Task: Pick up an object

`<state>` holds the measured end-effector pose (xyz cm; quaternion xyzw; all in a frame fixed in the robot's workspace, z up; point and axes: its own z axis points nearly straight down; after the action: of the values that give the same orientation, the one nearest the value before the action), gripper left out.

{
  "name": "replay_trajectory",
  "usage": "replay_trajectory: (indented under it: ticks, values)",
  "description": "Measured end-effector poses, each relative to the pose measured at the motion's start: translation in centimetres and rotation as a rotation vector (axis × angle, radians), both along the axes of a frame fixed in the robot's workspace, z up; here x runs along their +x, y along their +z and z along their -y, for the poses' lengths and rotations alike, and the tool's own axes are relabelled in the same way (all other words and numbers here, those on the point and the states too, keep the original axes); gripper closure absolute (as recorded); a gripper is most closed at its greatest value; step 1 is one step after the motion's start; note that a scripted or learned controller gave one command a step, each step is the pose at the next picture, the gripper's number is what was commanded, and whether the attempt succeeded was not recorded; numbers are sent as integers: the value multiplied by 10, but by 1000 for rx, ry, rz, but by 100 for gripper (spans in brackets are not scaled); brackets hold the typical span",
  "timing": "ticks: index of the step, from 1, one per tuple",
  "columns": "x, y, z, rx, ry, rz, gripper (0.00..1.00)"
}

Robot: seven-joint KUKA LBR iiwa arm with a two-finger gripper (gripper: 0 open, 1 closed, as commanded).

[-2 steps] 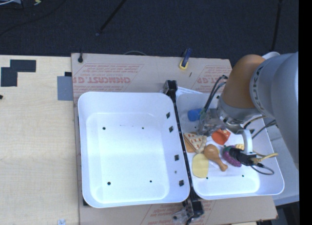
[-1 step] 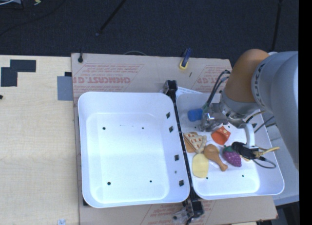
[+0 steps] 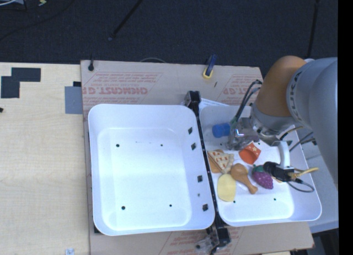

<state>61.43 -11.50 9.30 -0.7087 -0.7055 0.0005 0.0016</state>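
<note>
Gripper hovers low in the right bin, grip state hidden from here, with the orange block just beside it, so it should centre squarely over the block before closing.

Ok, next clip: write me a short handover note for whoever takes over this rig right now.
Gripper: low in the right bin, over the toys; finger state unreadable.
Things, all in the right bin: blue cup, orange block, waffle piece, drumstick, yellow piece, purple grapes.
Done: nothing seen lifted.
Left: grasp one and raise it.
</note>
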Motion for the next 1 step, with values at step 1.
replay_trajectory:
  ticks: [1]
  values:
    - [0,0,0,0,-1,0,0]
